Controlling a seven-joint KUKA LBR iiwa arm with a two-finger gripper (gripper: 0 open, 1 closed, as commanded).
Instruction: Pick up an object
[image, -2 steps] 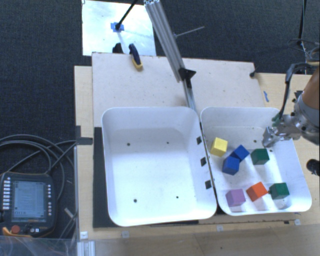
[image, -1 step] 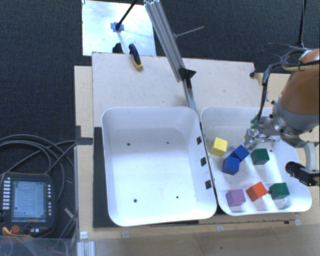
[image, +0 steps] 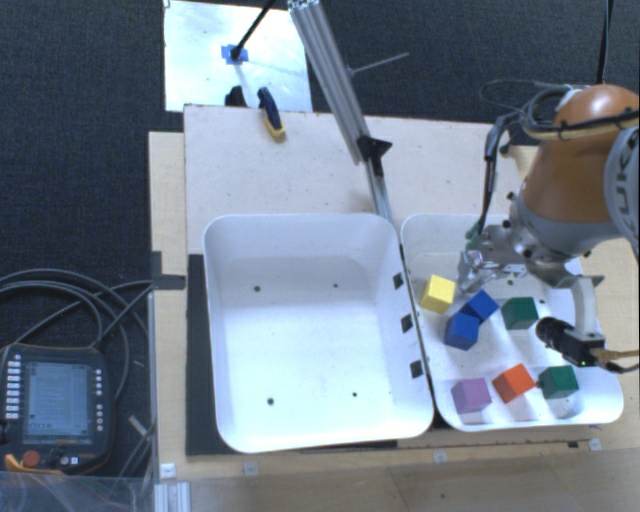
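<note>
While nothing is lifted yet, scanning from the left edge: a teach pendant (image: 55, 405) sits at lower left with cables (image: 90, 295) looping above it. The left bin (image: 310, 232) fills the frame's centre, with only small dark specks on its floor. A metal strut (image: 340, 90) runs diagonally from top centre down to the seam between the bins.

The right bin (image: 440, 232) holds the cubes. Left to right: yellow cube (image: 438, 293) near the bin's left wall, dark blue cube (image: 462, 330) just below it, a second blue cube (image: 483, 305) touching or nearly touching that one, purple cube (image: 470, 394) at the lower edge, orange cube (image: 514, 382) beside it, green cube (image: 520, 313) mid-bin, another green cube (image: 558, 381) at lower right.

The gripper (image: 482, 264) hangs at the upper part of the right bin, just above the yellow and blue cubes. Jaw state: cannot tell, the metal parts blur together, so no claim on width. No cube is seen in it.

Judgement: approach stage. Yellow looks the best target since it stands clear of its neighbours; the blue pair is crowded. Centre over one cube, square the jaws to its faces, descend straight, avoid the bin wall.
</note>
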